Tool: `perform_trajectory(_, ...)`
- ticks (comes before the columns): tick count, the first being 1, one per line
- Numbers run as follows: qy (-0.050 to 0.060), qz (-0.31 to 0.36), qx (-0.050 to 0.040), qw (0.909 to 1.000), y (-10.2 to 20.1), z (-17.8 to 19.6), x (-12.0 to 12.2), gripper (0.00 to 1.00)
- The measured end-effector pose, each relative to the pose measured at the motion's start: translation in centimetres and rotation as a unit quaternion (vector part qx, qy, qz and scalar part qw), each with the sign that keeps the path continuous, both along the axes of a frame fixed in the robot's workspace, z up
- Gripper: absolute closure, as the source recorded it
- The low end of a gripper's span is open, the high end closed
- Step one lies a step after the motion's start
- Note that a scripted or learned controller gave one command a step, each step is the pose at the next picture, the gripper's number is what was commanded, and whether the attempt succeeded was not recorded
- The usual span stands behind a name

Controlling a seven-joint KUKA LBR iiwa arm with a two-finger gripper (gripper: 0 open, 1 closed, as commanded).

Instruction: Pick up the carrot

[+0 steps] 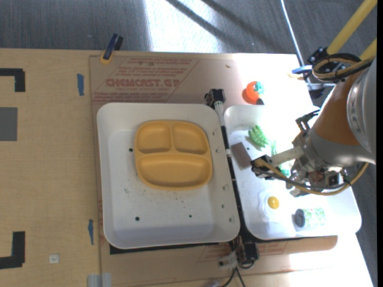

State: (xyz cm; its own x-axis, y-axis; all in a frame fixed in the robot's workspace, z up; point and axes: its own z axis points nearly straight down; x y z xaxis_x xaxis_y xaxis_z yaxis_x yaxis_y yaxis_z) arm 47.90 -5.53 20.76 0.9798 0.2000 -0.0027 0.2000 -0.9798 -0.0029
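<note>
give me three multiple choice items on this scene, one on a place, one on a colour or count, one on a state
1. Where is the divided plate?
A. left bin
B. right bin
C. on the cardboard

2. How many compartments does the plate have?
A. two
B. three
C. four

3. How does the can in the right bin sit?
A. upright
B. on its side
C. stacked on the fried egg

Answers: 1 A, the plate sits in the left bin. 2 B, two small compartments above one long one. 3 B, its round end faces sideways, beside the fried egg.
</note>
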Motion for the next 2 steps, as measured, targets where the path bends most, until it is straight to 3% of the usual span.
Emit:
perform_trajectory(1,-0.001,0.000,-0.0009,1.0000,-0.5,0.7,0.0,1.00)
perform_trajectory(2,0.000,0.001,0.0005,1.0000,2.3,-0.5,0.0,1.00)
